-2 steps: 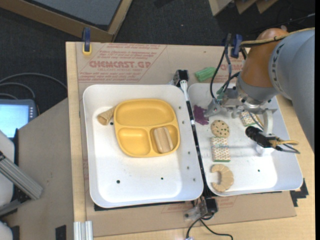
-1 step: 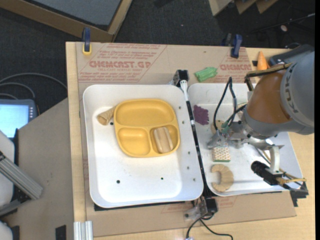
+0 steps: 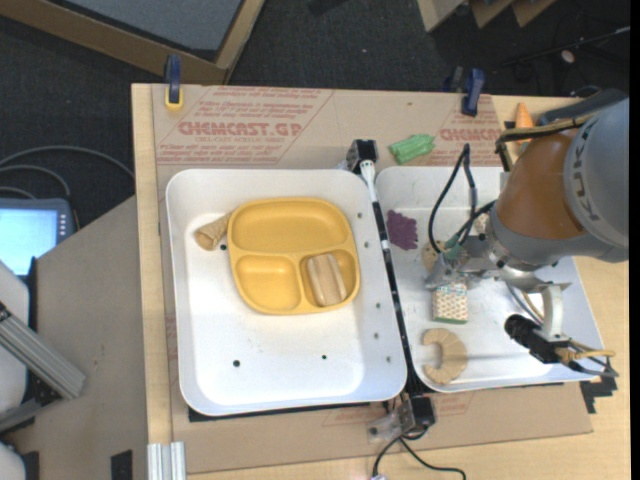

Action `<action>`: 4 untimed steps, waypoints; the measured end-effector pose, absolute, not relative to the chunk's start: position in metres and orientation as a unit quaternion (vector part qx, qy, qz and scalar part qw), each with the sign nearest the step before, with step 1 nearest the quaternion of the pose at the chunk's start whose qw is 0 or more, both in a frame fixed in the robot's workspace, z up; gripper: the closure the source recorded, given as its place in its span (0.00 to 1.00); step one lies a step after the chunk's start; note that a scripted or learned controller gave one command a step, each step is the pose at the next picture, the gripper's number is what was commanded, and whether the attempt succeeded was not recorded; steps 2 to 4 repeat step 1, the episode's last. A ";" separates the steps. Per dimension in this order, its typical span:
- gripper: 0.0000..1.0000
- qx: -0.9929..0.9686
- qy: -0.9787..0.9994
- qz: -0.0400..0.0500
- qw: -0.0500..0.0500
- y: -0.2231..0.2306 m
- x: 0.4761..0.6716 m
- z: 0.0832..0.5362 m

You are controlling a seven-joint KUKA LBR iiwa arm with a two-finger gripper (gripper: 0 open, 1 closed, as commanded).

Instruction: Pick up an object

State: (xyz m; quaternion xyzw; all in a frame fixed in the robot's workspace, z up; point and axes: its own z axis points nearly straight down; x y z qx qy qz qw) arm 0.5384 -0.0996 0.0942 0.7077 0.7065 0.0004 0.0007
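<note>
Your hand [image 3: 462, 261] sits low in the right white bin [image 3: 575, 363], grip state I cannot tell, just above the small speckled block [image 3: 451, 303]; drop squarely over it before pinching.

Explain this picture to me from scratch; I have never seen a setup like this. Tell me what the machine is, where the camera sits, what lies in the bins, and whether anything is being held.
One camera looks down at a slant on a bench with two shallow white bins. The grey and orange shape at the right is a robot arm reaching over the right bin; its job is to pick up an object. The left bin holds a yellow divided tray with a tan block in one compartment, and a small tan piece beside the tray. The right bin holds a purple piece, a small patterned block and a curved tan piece. A green object lies on the bench behind the bins. Nothing visibly sits between the gripper's fingers.
</note>
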 end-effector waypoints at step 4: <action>1.00 0.704 0.710 0.005 0.004 -0.033 0.577 0.191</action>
